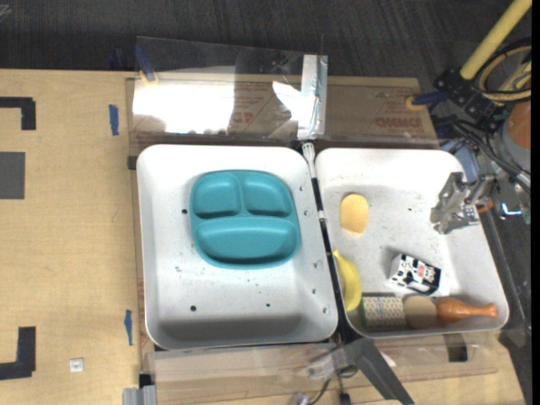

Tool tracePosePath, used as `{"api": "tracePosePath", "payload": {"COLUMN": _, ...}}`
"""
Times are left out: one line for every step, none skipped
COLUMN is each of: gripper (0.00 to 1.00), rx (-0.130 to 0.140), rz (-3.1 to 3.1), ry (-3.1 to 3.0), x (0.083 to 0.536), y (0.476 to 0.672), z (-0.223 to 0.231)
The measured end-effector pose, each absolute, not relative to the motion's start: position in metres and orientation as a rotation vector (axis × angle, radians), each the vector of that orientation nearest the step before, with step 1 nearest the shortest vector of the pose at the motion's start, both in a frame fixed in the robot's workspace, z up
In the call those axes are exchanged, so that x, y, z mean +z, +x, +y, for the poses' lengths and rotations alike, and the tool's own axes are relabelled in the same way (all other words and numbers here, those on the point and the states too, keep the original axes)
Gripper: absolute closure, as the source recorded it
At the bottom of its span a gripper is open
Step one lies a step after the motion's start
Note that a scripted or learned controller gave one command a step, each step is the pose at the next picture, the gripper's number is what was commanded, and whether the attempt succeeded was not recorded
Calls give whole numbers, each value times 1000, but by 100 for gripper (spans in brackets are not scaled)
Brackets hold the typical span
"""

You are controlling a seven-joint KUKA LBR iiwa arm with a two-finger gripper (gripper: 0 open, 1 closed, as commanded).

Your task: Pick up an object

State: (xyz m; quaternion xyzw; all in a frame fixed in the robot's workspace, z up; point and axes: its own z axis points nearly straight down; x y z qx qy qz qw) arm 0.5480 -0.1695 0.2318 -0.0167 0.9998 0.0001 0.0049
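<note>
1. Camera view looks down at a slant on two shallow white bins side by side on a tan wooden bench (67, 251).
2. The left white bin (169, 310) holds a teal plastic divided plate (245, 218) with three compartments, lying flat near the bin's middle and toward its far side.
3. The right white bin (396, 171) holds several small things, all candidates for picking.
4. A pale yellow rounded block (354, 213) lies near that bin's left wall, in its middle depth.
5. A bright yellow curved object (348, 281) rests against the left wall, nearer the front, partly hidden by the rim between the bins.
6. A small black-and-white patterned packet (416, 272) lies tilted toward the front centre.
7. Along the front wall sit a speckled grey-green cylinder (384, 310), a tan rounded lump (419, 310) just beside it, and an orange-brown tapered piece (464, 310) pointing right.
8. The metal two-finger gripper (456, 205) hangs at the right bin's right side, well apart from the packet and the yellow block.
9. Nothing shows between its tips; whether the jaws are released or clenched, I cannot tell.
10. A clear plastic sheet (228, 95) stands behind the bins.
</note>
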Motion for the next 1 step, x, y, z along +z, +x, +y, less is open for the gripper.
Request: {"api": "tracePosePath", "payload": {"gripper": 100, "rx": 1, "rz": 3133, "ry": 101, "x": 233, "y": 586, "z": -182}}
